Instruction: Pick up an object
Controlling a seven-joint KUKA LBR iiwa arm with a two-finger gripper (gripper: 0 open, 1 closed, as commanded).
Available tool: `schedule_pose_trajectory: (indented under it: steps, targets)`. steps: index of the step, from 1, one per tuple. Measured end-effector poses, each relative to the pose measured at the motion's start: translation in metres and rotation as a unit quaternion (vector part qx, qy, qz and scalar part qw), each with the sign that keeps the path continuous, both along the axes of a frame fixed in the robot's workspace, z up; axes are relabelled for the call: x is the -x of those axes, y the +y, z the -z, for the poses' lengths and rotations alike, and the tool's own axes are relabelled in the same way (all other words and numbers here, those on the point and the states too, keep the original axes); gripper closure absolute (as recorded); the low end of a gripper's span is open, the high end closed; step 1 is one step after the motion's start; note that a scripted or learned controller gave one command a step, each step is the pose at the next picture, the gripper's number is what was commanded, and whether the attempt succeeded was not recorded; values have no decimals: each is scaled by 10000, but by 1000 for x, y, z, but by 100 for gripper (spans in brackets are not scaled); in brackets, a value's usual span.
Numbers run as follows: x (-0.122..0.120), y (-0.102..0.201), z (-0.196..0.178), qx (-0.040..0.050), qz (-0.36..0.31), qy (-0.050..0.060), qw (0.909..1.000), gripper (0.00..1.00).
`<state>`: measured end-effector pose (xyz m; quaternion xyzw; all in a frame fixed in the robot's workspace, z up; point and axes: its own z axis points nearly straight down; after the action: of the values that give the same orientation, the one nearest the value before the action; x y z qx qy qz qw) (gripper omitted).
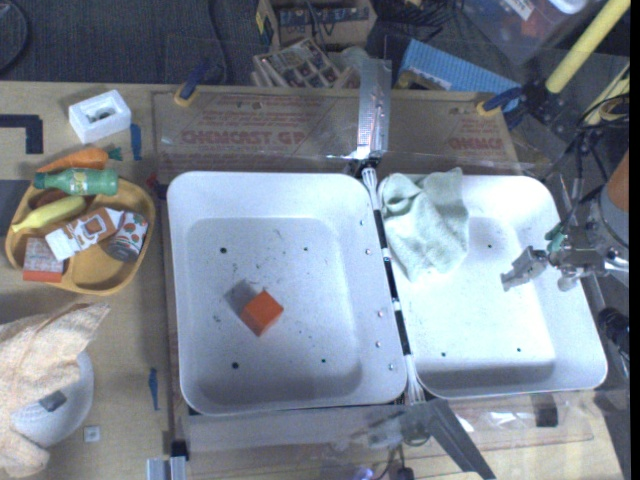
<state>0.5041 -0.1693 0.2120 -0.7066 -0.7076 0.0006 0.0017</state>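
Looking down on the bench, you find the orange block [263, 312] lying on the floor of the left bin [200, 203], well apart from the tool [542, 266], which hangs over the right bin [520, 368] near a pale green cloth [430, 223], its grip state impossible to tell.

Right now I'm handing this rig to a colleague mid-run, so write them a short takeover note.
Gripper: over the right bin, at its right side, nothing visible between its fingers.
Orange block: lying in the left bin, lower middle.
Pale cloth: crumpled in the right bin's upper left corner, against the divide.
Done: nothing picked up yet.
Left: choose an object, descend, grasp, lift. The cloth is the nearer candidate.
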Motion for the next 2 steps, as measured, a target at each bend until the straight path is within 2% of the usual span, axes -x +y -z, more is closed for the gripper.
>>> schedule_pose_trajectory:
  steps: [1,2]
  targets:
    - [22,71,124,18,-403,-60,9992,0]
    - [7,-30,78,17,434,-20,9991,0]
